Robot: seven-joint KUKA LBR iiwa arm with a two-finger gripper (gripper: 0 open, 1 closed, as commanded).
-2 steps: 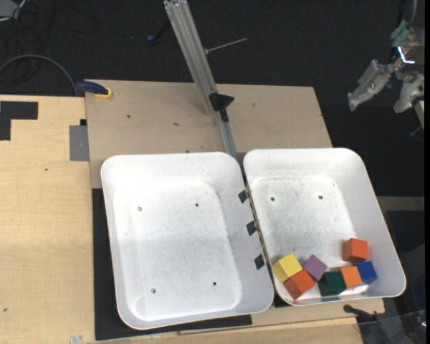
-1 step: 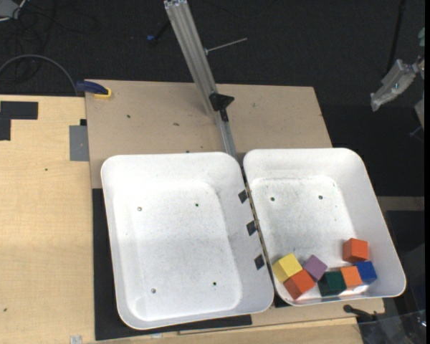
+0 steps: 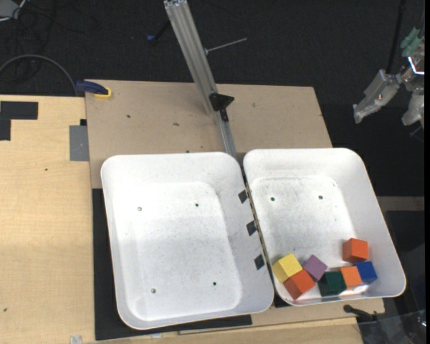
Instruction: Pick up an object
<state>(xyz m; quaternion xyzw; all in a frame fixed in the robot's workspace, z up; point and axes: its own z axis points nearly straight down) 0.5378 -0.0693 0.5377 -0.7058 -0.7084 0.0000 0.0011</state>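
Several small coloured blocks lie clustered in the near right corner of the right bin (image 3: 308, 170): a yellow one (image 3: 288, 265), a purple one (image 3: 315, 266), a red one (image 3: 299, 284), a dark green one (image 3: 332, 283), an orange one (image 3: 352, 275), a blue one (image 3: 367, 271), and a red-orange one (image 3: 355, 249) slightly apart behind them. My gripper (image 3: 378, 96) hangs at the upper right, beyond the bench edge and well away from the blocks, with nothing seen in it.
The left bin (image 3: 165, 178) sits beside the right one, with black clips (image 3: 249, 227) along the shared rim. A slanted aluminium rail (image 3: 193, 56) rises behind the bins. A blue and yellow clamp (image 3: 93, 88) lies at the bench's far left corner.
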